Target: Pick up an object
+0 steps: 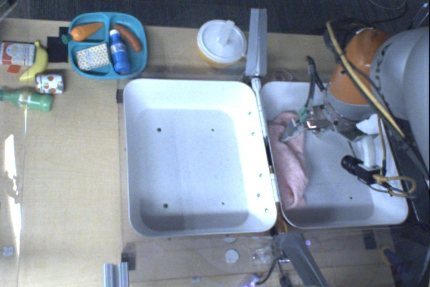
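- Pale wood bench [67, 178] carries two shallow white bins side by side, the left bin [195, 158] and the right bin [336, 205].
- A pink cloth [290, 165] lies crumpled along the right bin's left wall.
- The tool [295, 130] hangs over the cloth's upper end, at or just above it; whether it is open or closed cannot be told.
- A blue tray [138, 54] of toy food and a white lidded cup [222, 42] sit beyond the bins.
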Motion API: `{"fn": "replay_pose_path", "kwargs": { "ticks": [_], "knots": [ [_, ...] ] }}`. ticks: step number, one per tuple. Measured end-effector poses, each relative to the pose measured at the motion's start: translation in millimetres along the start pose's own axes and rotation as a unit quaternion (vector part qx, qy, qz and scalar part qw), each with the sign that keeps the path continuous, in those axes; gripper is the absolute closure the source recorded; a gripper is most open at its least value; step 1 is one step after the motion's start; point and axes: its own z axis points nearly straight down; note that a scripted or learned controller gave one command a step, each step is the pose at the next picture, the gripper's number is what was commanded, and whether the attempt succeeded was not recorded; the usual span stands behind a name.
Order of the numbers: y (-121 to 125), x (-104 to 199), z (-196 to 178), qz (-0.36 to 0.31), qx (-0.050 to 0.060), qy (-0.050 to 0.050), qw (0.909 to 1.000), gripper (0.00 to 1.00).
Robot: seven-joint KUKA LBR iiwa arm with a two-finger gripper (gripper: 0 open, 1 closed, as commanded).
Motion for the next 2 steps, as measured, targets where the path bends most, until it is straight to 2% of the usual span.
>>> {"fn": "replay_pose_path", "kwargs": {
  "ticks": [1, 2],
  "knots": [
    [3, 2, -11, -0.001, -0.003, 0.001, 1.0, 1.0],
    [43, 33, -94, -0.193, 0.004, 0.002, 0.9813, 1.0]
  ]
}}
